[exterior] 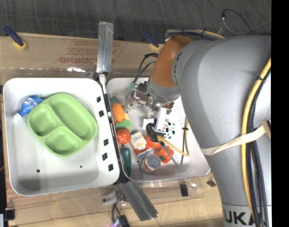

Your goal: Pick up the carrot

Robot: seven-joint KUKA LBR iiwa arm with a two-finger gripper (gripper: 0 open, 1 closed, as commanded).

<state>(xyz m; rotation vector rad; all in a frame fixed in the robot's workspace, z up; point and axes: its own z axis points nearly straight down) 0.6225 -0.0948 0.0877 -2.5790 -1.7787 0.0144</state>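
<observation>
A: Where is the carrot?

B: The carrot (117,111) lies in the right bin (195,168), along its left wall and toward the far end. The gripper (153,111) hangs near it, over the bin's middle. Whether it is spread or clenched I cannot tell

A: How should it take it well?

B: I'd shift toward that wall, turn to straddle the carrot across its width, then come straight down. The wall crowds one side, and a red-orange thing (123,136) lies close by its near end

A: And the count?

B: Two bins, one carrot, one green plate (64,122) with three wells, one blue thing (27,105) beside it in the left bin (64,174), and one small can (150,163)
</observation>
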